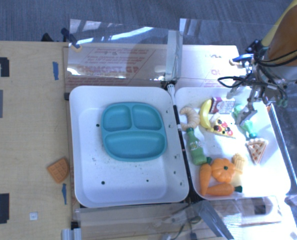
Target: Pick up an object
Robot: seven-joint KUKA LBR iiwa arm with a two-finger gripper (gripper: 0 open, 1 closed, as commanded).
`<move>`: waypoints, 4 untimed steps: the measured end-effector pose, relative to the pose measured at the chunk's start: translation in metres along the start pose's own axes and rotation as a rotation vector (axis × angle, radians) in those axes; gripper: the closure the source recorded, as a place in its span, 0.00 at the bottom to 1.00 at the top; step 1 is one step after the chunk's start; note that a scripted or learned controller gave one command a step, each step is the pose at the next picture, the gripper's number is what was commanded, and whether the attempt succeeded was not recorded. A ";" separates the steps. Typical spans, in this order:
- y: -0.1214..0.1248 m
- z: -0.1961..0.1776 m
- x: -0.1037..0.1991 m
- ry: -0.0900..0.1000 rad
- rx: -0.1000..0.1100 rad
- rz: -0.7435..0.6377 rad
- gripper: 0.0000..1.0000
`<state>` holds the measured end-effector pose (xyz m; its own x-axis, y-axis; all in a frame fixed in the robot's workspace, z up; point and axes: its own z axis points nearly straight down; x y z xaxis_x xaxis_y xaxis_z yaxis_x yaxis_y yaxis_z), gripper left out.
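Toys crowd the right bin, while the left bin carries a teal divided plate lying flat near its middle. The arm comes in from the upper right, grey with an orange band, and its gripper hangs over the upper right part of the right bin. Its two fingers stand slightly spread, with nothing visible between them. Just below the tips lies a small teal toy, close to the fingers, though whether they touch it cannot be told.

Left of the gripper sits a small box with a dark red side, and beside that a yellow banana curves down next to a pizza slice. A pale croissant lies against the bin's left wall, with a green bottle below it. Near the front, an orange pumpkin rests against two carrots, and a corn cob lies just right of the pumpkin. A wedge of waffle or pie lies apart toward the right wall.

On the tan board left of the bins lies a small brown waffle square, well apart from everything else
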<state>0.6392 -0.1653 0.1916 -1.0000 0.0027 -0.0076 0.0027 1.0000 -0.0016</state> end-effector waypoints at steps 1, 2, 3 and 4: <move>0.052 0.080 0.004 -0.027 0.002 0.003 0.00; 0.029 0.103 0.020 -0.002 0.000 -0.041 0.00; 0.075 0.103 0.009 -0.001 -0.002 0.008 0.00; 0.057 0.101 0.066 -0.002 -0.001 0.061 0.00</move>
<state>0.5737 -0.1078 0.0897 -0.9979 0.0633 -0.0098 0.0633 0.9980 0.0001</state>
